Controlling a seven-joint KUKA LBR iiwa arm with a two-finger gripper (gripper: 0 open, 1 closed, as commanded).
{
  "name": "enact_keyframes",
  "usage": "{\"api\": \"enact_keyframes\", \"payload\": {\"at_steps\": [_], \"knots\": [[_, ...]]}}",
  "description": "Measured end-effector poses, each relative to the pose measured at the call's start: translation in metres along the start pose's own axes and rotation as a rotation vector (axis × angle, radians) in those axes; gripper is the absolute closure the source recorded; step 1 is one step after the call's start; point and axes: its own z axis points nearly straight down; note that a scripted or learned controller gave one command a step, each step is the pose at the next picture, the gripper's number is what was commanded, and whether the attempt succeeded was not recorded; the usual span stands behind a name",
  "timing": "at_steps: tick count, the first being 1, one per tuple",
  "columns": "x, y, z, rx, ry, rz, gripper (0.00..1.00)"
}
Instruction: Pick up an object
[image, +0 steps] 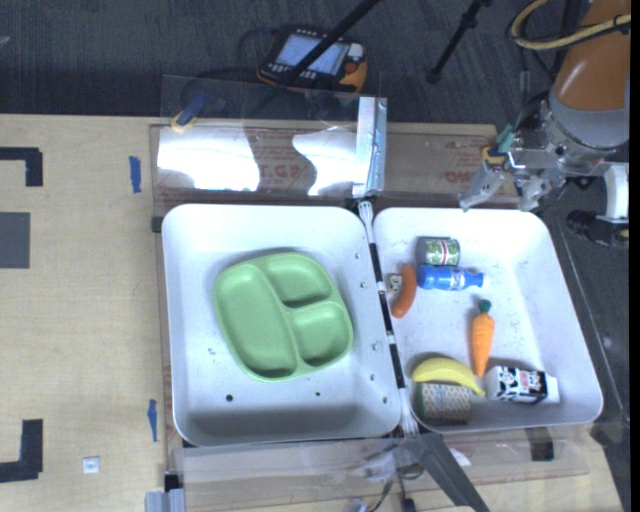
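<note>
Two white bins sit side by side on the surface; the right bin holds a carrot, banana, blue bottle and can. Above its far right corner hovers the pincer, fingers spread and holding nothing. A green divided plate lies in the left bin.

Arm cut off at top-right edge; fingers blurred.

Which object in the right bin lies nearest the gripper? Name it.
The small green can, lying at the bin's far end, closest to the gripper hovering past the rim. The blue bottle lies just beyond it; the carrot and banana are farther.
</note>
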Motion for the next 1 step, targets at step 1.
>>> {"api": "enact_keyframes", "payload": {"at_steps": [1], "knots": [[0.0083,-0.0796,0.1268,-0.001,0.000,-0.056,0.00]]}}
